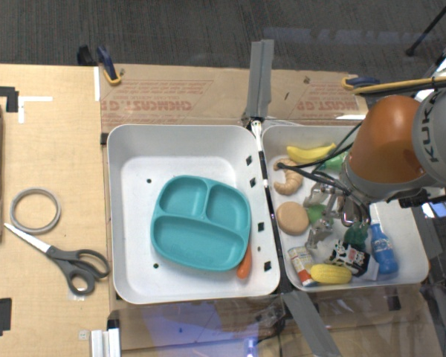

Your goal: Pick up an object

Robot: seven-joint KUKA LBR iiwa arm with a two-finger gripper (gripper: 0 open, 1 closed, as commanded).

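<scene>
The right bin (pixel 409 277) holds a yellow banana (pixel 309 153), a tan croissant (pixel 288 182), a round bun (pixel 291 218), a second yellow fruit (pixel 331 274), a black-and-white carton (pixel 348 257), a blue bottle (pixel 383 253), a green piece (pixel 354 236) and a red-and-white tube (pixel 300 265). My gripper (pixel 323 216) hangs low over the middle of this bin, just right of the bun and above the carton. The arm's orange band hides the bin's back right part.
The left bin (pixel 126 199) holds a teal divided plate (pixel 201 223) with an orange carrot (pixel 244 262) at its front right corner. Scissors (pixel 67 259) and a tape roll (pixel 35 209) lie on the bench to the left. A grey bar (pixel 260 80) stands behind the bins.
</scene>
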